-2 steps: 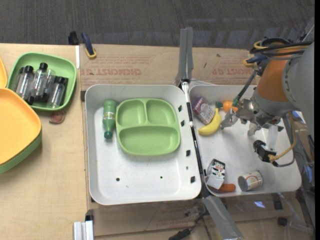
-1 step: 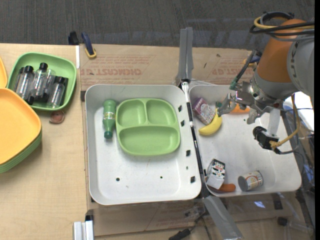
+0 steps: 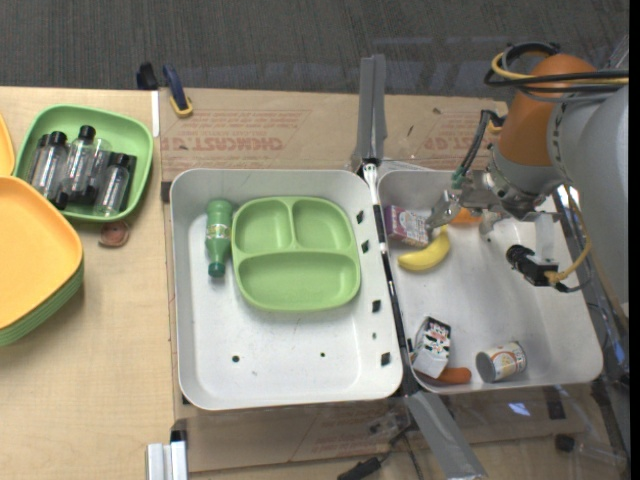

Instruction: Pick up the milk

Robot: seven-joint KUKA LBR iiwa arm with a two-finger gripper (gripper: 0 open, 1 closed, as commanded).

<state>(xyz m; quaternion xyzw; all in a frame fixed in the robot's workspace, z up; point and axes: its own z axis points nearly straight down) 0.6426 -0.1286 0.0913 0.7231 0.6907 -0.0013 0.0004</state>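
Clutter sits close around the milk carton, which lies near the front left corner of the right bin, tilted against the bin's left wall. Its white face with black markings is turned up. An orange-red item, perhaps a carrot, lies just in front of it, touching or nearly touching its lower edge, and a small tin can lies on its side just to the right of that. Farther back in the same bin, a banana rests by the left wall, with a purple packet just behind it and an orange fruit near the back.

The left bin holds a green divided tray and a green bottle lying beside the tray's left edge. Out on the bench, a green dish of dark bottles and a stack of yellow plates stand well apart to the left.

The gripper hovers over the back of the right bin, near the orange fruit and the banana, well apart from the milk carton. How its jaws stand cannot be told from this view, and nothing can be seen pinched in it.
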